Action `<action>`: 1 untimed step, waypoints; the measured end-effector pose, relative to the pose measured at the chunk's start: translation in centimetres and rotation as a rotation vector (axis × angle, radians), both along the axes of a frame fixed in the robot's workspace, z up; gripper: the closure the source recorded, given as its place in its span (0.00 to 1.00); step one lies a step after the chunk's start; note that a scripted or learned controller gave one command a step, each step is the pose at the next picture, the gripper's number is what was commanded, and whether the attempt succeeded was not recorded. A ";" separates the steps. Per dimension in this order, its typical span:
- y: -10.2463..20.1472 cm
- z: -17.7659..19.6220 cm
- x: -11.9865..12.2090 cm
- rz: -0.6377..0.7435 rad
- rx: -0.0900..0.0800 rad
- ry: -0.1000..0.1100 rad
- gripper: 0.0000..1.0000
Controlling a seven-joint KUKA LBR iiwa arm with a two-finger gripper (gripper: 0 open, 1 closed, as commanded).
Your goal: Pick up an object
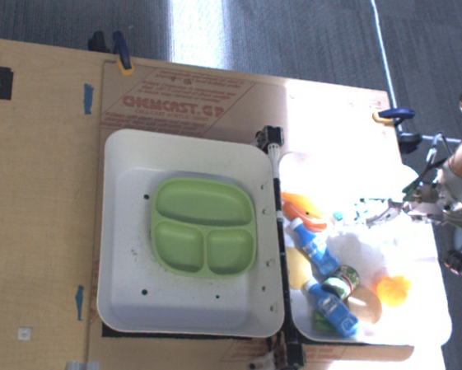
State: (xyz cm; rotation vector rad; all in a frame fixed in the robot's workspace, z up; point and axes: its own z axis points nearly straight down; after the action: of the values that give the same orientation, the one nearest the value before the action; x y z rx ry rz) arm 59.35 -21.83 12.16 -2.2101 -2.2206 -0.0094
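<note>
1. The green divided plate (pixel 203 236) lies alone in the left bin (pixel 120 209).
2. Right of that plate, in the right bin (pixel 426 327), crowd an orange piece (pixel 303 210), 2 blue bottles (pixel 316 252) and an orange ball (pixel 393 288).
3. The pincer (pixel 394 209) hovers above the heap's far edge; its state cannot be told in the glare.
4. Risk: crowding may make a grasp slip or snag 2 items.

A green divided plate (pixel 203 227) is lying in the left white bin (pixel 120 209), well apart from the gripper (pixel 385 213). A blue clamp (pixel 392 115) is gripping the brown board (pixel 30 199) near the gripper, farther up the view.
</note>
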 end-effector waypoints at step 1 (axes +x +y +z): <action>0.4 -2.0 4.1 0.001 0.005 0.002 0.00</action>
State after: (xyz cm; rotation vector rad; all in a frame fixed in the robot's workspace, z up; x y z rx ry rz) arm 63.43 -21.38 10.18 -2.2051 -2.2187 -0.0125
